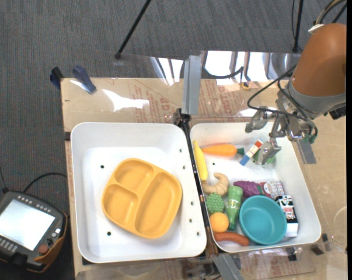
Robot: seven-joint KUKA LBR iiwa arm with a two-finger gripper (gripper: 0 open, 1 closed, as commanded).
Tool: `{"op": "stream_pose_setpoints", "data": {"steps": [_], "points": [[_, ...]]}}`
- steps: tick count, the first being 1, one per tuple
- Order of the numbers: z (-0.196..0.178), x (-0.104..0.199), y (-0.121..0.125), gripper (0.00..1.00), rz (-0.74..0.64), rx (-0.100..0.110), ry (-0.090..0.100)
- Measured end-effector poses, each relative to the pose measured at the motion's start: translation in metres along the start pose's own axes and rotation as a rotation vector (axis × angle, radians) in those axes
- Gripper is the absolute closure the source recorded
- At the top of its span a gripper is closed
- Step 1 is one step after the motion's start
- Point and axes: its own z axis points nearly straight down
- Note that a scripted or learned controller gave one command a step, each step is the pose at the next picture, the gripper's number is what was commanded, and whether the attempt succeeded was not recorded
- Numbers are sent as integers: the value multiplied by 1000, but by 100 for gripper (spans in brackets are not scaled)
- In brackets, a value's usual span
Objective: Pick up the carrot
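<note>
Gripper [268,139] — two-finger, grey metal, on the grey arm with the orange band [320,60] — hangs over the far part of the right white bin [304,182], roughly at 1 o'clock from that bin's middle. Fingers are spread apart with nothing between them; released state.

Task object: long orange plastic carrot with a green stub end [221,150], lying flat near the far wall of the right bin, long axis running about 9-to-3, green end toward 3 o'clock. It sits at about 8 o'clock from the gripper, near but apart. Just off its green end lies a small red-white-and-blue block [251,152]; a yellow plastic corn cob [199,161] lies along the bin's left wall, touching or nearly touching the carrot's tip.

Left white bin [85,156] carries a yellow moulded tray with three compartments [142,198]. A teal plastic bowl [262,219] sits at 5 o'clock in the right bin, well apart from the carrot.

Judged step: approach, grasp not yet made. Next move would need a shift toward 8–9 o'clock to centre over the carrot's body, fingers straddling its short axis, then a descent — keeping off the block and the corn cob.
</note>
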Motion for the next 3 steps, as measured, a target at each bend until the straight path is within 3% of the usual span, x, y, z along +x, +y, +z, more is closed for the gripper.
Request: {"op": "stream_pose_setpoints", "data": {"steps": [1,2,3], "points": [[122,-23,24,0,-173,1,-15],[133,-22,54,0,-136,0,-7],[124,-22,56,100,-139,-1,-7]]}}
